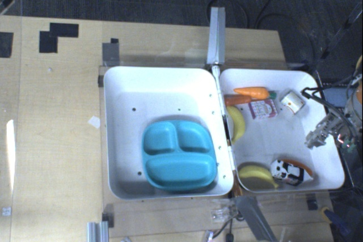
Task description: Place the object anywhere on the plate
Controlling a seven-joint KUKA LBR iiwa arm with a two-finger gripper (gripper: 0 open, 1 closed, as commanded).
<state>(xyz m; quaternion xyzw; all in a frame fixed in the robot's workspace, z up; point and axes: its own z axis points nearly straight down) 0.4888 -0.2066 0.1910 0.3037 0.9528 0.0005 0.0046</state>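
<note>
A light blue plate (179,154) with three compartments lies in the left bin (122,122), toward its front. The right bin (317,88) holds a carrot (251,91), a yellow banana (236,123) against the divider, a small pink-and-white box (262,109), a small silver can (292,101), a second banana (256,175) at the front and a black-and-white toy (289,172) with an orange piece behind it. My gripper (318,137) hovers at the right side of the right bin, apart from all of these, with nothing seen in it.
A metal post (216,37) stands behind the wall between the two bins. Cables (334,96) and the arm crowd the right bin's right rim. The wooden bench (51,122) stretches to the left.
</note>
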